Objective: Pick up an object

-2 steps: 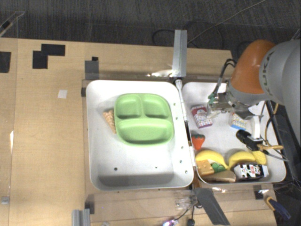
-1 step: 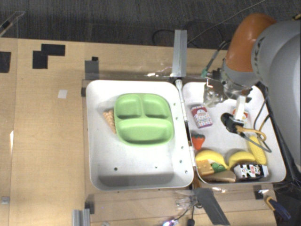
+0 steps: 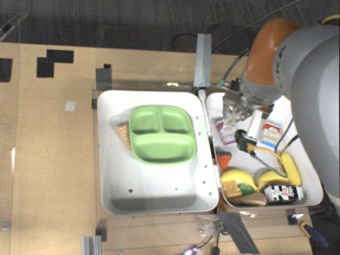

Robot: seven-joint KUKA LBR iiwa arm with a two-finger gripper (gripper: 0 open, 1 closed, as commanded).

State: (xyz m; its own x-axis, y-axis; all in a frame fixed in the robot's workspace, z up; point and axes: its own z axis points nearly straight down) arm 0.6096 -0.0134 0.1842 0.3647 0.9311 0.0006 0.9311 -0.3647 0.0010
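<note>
The arm is a broad, rounded shell of smooth pale grey. Beside that shell, toward the bins, sits a glossy orange band, domed like a cap. Below the band a grey collar narrows to the wrist, where thin dark cables loop off the collar. Under the collar hangs the claw, a small pale metal piece with fine wires, its detail too blurred to read.

Wooden bench; two white bins
</note>
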